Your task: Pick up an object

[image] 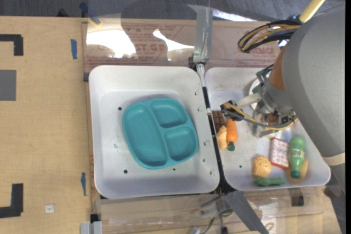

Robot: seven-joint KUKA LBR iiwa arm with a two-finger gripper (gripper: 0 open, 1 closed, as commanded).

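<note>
The big grey arm (321,85) looms closest to the lens, sweeping in from the right and covering much of the right bin (241,172). Under its wrist sits the gripper (267,115), low over the middle of that bin amid a tangle of yellow and black cables (241,111); the arm's bulk and the clutter hide the tips, so whether it is spread or closed cannot be told, nor whether it touches anything.

Just to the gripper's left, by the wall between the bins, lies a toy carrot (232,133), its long axis running roughly up and down the frame, green tip toward the near edge, with a yellowish piece (222,138) touching its left side. Nearer the front of the bin are a corn cob (261,165), a green pod (270,181), a red-and-white packet (279,153) and a green bottle (297,157); the packet lies closest beneath the gripper, probably the easiest candidate. The left bin (104,118) holds a teal divided tray (159,132), well apart from the arm.
</note>
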